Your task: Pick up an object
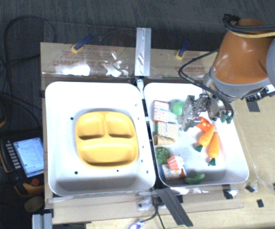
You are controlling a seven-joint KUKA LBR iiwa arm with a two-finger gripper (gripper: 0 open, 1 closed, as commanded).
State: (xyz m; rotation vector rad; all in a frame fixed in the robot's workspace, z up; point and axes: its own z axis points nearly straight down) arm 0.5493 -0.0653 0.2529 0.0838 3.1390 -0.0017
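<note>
**Gripper low over a crowded right bin**

Camera view: a wooden bench on dark carpet carries two shallow white bins side by side. The left bin holds a yellow divided tray at its middle, with bare white floor all round it out to the walls. The right bin is crowded: small printed boxes along its left wall, a green round item near the far edge, two toy carrots toward the right wall, a red-and-white carton and a green pickle-like piece by the near edge. Open floor remains at the near right corner.

The gripper hangs over the far middle of the right bin — between the boxes and the carrots, just beside both. Whether it is clenched or released cannot be told; nothing is seen between its fingers.
</note>
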